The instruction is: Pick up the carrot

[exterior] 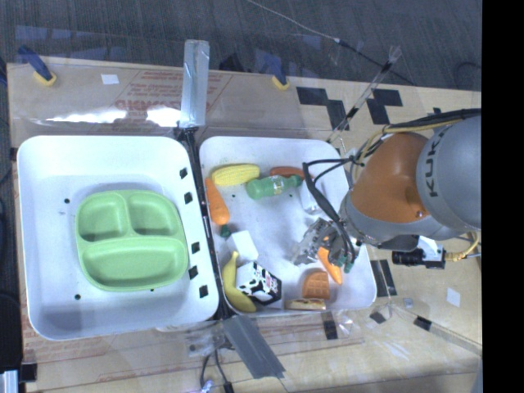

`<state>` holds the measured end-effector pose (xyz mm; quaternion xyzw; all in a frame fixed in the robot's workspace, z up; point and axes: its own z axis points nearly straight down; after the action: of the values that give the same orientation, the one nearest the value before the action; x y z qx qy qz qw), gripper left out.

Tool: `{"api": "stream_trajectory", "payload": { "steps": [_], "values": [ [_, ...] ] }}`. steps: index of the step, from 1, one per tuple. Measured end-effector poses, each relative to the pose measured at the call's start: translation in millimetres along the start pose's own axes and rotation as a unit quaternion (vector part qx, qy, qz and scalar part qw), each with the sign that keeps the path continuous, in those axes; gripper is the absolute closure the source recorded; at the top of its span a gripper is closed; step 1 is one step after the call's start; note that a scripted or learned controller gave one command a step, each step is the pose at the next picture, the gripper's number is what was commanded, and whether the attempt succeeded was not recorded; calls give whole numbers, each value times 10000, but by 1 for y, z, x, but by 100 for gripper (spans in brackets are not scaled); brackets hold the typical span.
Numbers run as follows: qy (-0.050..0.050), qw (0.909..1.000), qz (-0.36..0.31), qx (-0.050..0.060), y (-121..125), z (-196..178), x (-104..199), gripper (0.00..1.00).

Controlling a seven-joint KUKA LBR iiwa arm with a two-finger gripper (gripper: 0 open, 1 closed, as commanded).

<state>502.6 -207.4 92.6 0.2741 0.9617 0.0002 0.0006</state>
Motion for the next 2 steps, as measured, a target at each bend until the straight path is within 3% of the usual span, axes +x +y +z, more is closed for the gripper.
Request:
{"api": "stream_trajectory", "payload": {
  "steps": [1,2],
  "values": [
    [-3,9795,2012,0,9,-48,1,100],
    [-6,9625,2712,-12,79,-122,5,100]
  ]
}}
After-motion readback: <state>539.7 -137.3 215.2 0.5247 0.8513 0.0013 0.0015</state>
